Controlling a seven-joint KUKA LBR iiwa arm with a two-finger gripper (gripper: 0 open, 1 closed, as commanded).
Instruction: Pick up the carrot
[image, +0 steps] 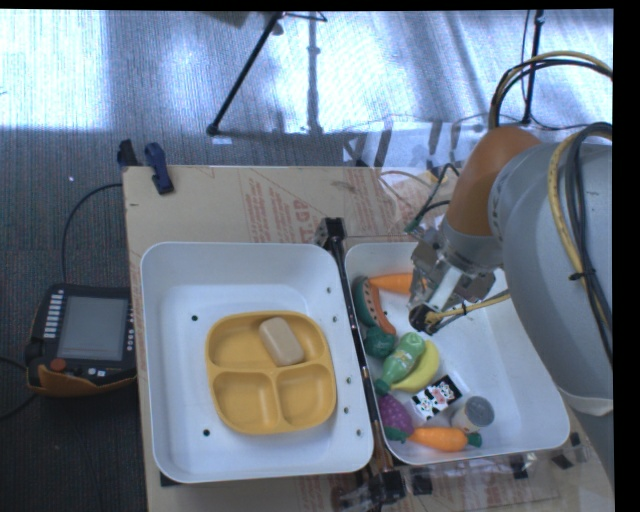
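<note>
The carrot (440, 438) lies against the near wall of the right bin (520, 365), beside purple grapes (393, 410), while farther back the gripper (435, 300), its opening impossible to tell, would best descend squarely across the carrot's middle.

Orange carrot (438, 438), lying flat, right bin (500, 355) front

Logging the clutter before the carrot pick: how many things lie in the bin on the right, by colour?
Orange: 2, carrot and orange piece
Green: 2, bottle and dark lump
Red-and-green: 1, melon slice
Yellow: 1, banana
Purple: 1, purple lump
Black-and-white: 1, carton
Grey: 1, can
Total: 9
</note>
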